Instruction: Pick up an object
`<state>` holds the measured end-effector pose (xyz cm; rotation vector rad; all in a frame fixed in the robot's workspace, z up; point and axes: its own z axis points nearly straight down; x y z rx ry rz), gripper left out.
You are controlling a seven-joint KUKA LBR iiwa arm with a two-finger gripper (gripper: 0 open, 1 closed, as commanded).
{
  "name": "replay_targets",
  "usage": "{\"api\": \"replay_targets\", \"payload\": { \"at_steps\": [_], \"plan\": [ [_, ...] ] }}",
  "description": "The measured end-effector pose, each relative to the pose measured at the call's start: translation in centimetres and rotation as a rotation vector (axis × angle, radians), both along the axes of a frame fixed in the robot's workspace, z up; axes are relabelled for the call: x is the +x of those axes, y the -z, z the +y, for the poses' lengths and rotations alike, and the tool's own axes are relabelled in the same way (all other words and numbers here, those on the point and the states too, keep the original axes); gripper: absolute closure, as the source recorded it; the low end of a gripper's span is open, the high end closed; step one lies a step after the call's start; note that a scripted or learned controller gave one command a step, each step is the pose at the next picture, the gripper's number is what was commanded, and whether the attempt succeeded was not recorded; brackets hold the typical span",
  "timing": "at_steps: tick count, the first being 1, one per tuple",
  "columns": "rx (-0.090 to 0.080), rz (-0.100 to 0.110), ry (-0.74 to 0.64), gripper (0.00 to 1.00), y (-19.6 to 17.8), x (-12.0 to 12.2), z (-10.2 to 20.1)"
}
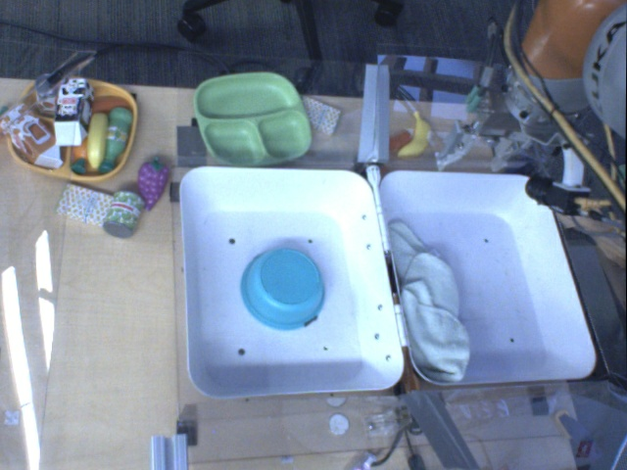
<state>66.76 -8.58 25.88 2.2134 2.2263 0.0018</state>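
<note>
The arm (578, 27) is cut off at the upper right; its gripper (480, 130) is a blurred tangle — finger state cannot be determined. A blue bowl (284, 287) sits mid-left bin (211, 360); a white cloth (431, 306) lies along the right bin's (549, 351) left wall.

I saw a blue bowl (284, 288) upside down in the left bin (206, 262), a crumpled white cloth (431, 302) (lying lengthwise) against the right bin's (549, 282) left wall.

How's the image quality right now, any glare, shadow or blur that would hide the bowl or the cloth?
Camera view: lighting is even over both bins; the blue bowl in the left bin casts a soft shadow and reads sharp; the pale cloth has low contrast against the right bin; a bright glare streak lies on the bench at far left; the gripper area looks cluttered and slightly soft.
</note>
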Motion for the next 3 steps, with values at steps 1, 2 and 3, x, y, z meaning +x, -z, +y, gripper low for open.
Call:
{"api": "replay_targets", "payload": {
  "at_steps": [1, 2, 3],
  "plan": [
    [-0.001, -0.005, -0.006, 1.00, -1.1, 0.1, 0.2],
    [0.000, 0.001, -0.163, 1.00, 13.3, -0.1, -3.2],
    [0.000, -0.004, -0.118, 1.00, 2.7, 0.3, 0.9]
  ]
}}
